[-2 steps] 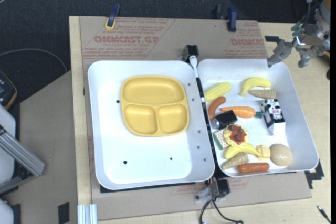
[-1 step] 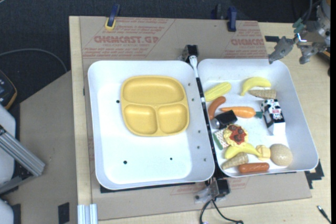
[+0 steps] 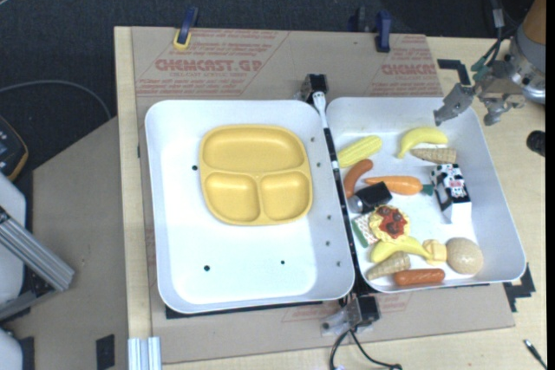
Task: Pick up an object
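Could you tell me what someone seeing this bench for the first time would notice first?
Most likely the yellow three-compartment plate, lying alone in the left bin. Next comes the crowded right bin, scattered with toy food: a banana and a corn cob near the top, a carrot in the middle, a sausage at the bottom. The arm's pincer hangs over that bin's upper right corner, nothing visible between its fingers.

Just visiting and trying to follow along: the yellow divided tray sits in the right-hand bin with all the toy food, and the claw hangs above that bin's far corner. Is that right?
Not quite. In the camera view the yellow divided tray lies alone in the left bin; the toy food, such as the banana and carrot, is in the right bin. The claw does hang above that bin's far corner.
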Available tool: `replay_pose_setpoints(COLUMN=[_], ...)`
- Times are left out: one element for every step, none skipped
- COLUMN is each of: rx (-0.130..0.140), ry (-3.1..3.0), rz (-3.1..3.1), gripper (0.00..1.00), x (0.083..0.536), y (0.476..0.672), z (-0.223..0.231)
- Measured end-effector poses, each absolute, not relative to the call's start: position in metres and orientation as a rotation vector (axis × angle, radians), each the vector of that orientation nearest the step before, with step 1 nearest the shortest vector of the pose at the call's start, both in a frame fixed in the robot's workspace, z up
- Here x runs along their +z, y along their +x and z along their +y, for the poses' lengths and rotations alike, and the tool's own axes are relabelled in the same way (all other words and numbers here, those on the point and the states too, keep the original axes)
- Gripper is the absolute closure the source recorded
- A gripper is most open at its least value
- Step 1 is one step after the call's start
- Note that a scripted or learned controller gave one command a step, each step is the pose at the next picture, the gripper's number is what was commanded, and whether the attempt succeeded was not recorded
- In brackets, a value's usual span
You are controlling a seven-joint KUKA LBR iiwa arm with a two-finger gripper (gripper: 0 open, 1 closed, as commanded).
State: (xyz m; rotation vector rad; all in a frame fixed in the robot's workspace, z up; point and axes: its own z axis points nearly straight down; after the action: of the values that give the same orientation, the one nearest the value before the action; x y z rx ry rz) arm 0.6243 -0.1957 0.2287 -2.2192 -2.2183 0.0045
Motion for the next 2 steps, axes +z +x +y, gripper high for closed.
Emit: replay_pose_setpoints(rx=[0.004,0.004], ry=[-2.218,-2.217], rz=[-2.218,-2.219], gripper=[0.0,0.0], x=[0.185,0.142], y=[0.628,0.625], z=[-0.195,-0.193])
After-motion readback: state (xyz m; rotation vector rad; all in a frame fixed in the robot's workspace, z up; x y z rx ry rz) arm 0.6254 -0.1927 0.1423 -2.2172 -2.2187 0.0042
